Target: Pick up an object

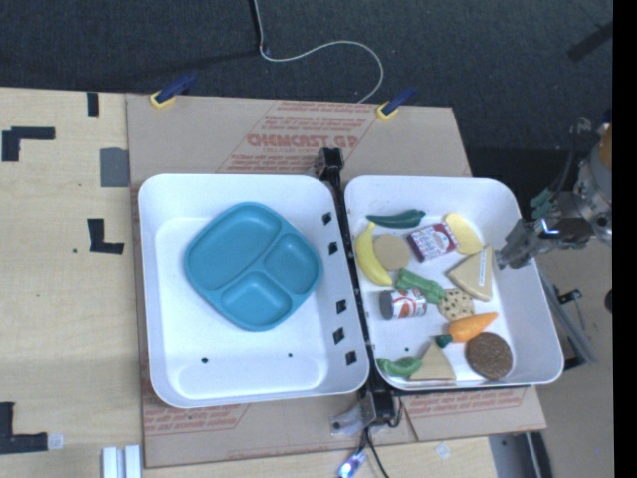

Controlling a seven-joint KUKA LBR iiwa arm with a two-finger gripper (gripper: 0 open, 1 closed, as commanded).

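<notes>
two bins [159, 267]; gripper [518, 247] at right bin's rim, toy food [428, 287] inside

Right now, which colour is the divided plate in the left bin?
Light blue. The divided plate lies in the left bin, seen in the camera view.

Floor [119, 18]: dark carpet
Bench [60, 317]: pale wood, black marks
Cardboard [289, 137]: brown, red print
Cable [328, 53]: white, looping

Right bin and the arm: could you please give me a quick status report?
Tool at right bin's right rim, holding nothing seen. Toy food piled inside: banana, carrot, can. Blue divided plate in left bin.
</notes>
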